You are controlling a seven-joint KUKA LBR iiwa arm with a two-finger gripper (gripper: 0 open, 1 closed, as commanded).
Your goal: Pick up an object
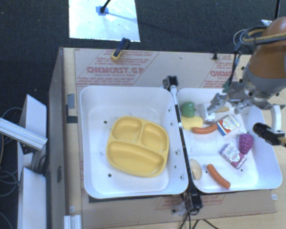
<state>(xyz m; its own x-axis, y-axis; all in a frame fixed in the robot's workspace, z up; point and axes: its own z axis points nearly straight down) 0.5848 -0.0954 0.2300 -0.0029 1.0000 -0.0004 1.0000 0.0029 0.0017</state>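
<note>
gripper (213, 105) hangs over the far part of the right bin (271, 175), fingers slightly apart, nothing between them; arm enters from the right, orange band above the wrist; just left of the gripper: green pepper (188, 109), with a yellow piece (192, 122) on its near side; directly near-side of the gripper: orange carrot (205, 129) lying crosswise, small red-white carton (228, 124) touching its right end; further right: purple grapes (246, 142), 2nd red-white carton (232, 155) just beside them; near edge: sausage (218, 175) and a pale egg (195, 168) by the divider; left bin (93, 128) carries a yellow 3-compartment tray (138, 146), well apart from the gripper
</note>
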